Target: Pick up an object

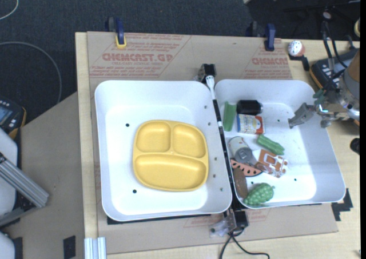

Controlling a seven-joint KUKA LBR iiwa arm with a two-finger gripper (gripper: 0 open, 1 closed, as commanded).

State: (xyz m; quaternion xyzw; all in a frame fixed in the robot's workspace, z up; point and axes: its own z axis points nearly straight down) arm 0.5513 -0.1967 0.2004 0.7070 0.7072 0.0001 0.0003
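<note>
1. Over on the right side, the gripper (301, 116) is hanging above the far right part of the right bin (326, 160). Its fingers look spread apart with nothing between them, so no grab yet as far as I can see.
2. All the pickable stuff is bunched along the left wall of that bin, well apart from the gripper: a black block (249, 106) at the far end, a green stick (229, 116) just beside it, and a small white and red box (250, 123) right below the block.
3. Nearer to me there's a green pickle-looking thing (270, 143), a grey can (240, 150), an orange patterned card (272, 164), a watermelon slice (245, 167) and a bumpy green bunch (259, 193) in the near corner.
4. Left bin (108, 138) just has a yellow divided plate (170, 155) sitting flat in the middle.
5. My guess on why it's parked where it is: it's lining up over open floor before swinging left into the pile. The clutter is tight and some bits touch, so a clean pinch on one item could be tricky.
</note>
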